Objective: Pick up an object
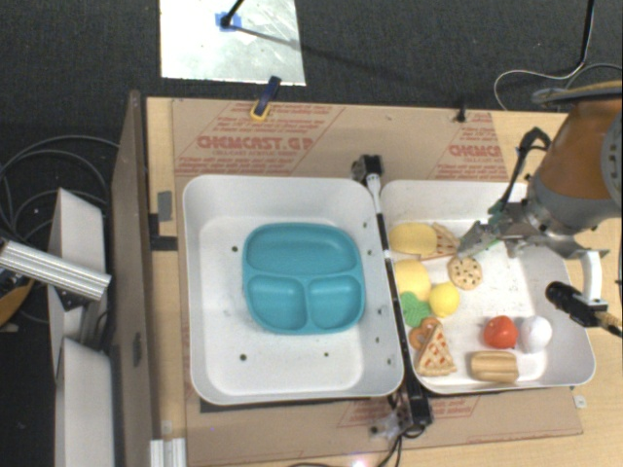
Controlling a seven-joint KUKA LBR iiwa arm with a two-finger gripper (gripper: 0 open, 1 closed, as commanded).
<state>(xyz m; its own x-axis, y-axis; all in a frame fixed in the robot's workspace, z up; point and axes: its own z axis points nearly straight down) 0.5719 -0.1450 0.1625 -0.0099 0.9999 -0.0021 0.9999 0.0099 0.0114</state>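
The arm (584,163) is reaching in from the right, and much of it is running off the frame edge, so its upper part is cut off. Its gripper (484,236) is hanging over the back of the right bin (574,358), with thin dark fingers angling down toward the toy food. The fingers are blurring into the dark hardware around them, so how far apart they are standing cannot be told, and nothing is showing between them.

The toy food is lying in the right bin. A cookie (465,273) is sitting just below and left of the fingertips, possibly touching them, though the view is too coarse to be sure. A pale yellow piece (414,238) is lying at the bin's back left, with a cracker-like piece (446,240) partly tucked beside it. Two yellow round fruits (413,278) (444,300) are sitting near a green piece (417,309), which is partly hidden between them. Toward the front, a pizza slice (435,350), a bread roll (493,366), a tomato (500,332) and a white egg (535,333) are lying close together.

The left bin (209,261) is holding a blue divided plate (304,277). Both bins are resting on a cardboard sheet (292,129) with red print, over dark carpet-like flooring. A shiny metal plate (234,27) is lying beyond the bench, and cables (39,178) are coiling at left.
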